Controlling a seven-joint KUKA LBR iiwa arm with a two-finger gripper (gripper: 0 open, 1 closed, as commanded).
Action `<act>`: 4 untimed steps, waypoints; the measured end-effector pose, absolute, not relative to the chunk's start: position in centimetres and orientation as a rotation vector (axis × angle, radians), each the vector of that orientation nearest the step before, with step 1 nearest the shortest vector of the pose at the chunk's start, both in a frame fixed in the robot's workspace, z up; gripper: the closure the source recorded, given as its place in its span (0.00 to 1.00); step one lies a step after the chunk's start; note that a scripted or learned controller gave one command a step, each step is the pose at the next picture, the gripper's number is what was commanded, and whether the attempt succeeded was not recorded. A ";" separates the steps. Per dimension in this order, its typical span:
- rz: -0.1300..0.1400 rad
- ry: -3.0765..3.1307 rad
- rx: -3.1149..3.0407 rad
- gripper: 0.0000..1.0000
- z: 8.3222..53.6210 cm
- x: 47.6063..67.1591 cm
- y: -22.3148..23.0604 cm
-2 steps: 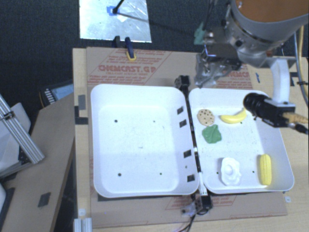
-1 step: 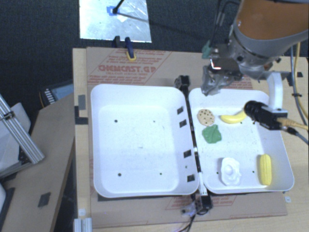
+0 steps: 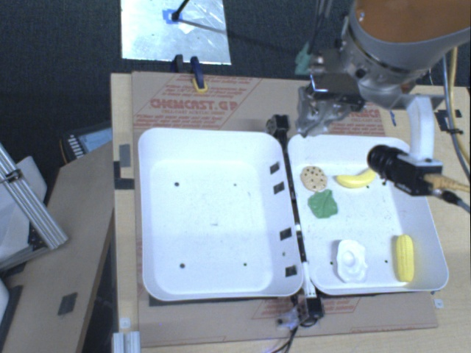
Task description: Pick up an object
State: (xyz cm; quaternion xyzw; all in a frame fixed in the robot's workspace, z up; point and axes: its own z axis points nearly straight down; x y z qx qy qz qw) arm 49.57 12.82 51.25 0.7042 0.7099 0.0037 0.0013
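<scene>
While the grey arm (image 3: 401, 28) hangs over the upper right of the frame, its gripper (image 3: 318, 116) sits just above the right bin's (image 3: 423, 230) far rim, nothing visible between the fingers; whether they are released or clenched cannot be told. Inside that bin lie a cookie (image 3: 313, 176), a banana (image 3: 355, 179), a green leaf (image 3: 323, 204), a white piece (image 3: 351, 259) and a corn cob (image 3: 403, 257). The left bin (image 3: 210, 212) fills mid-frame on the worktop (image 3: 121, 190).
</scene>
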 end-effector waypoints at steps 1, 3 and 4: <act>-0.011 2.220 2.227 1.00 41.3 51.6 9.2; 0.013 2.231 2.208 1.00 45.9 48.7 15.3; 0.008 2.227 2.213 1.00 46.7 48.7 14.9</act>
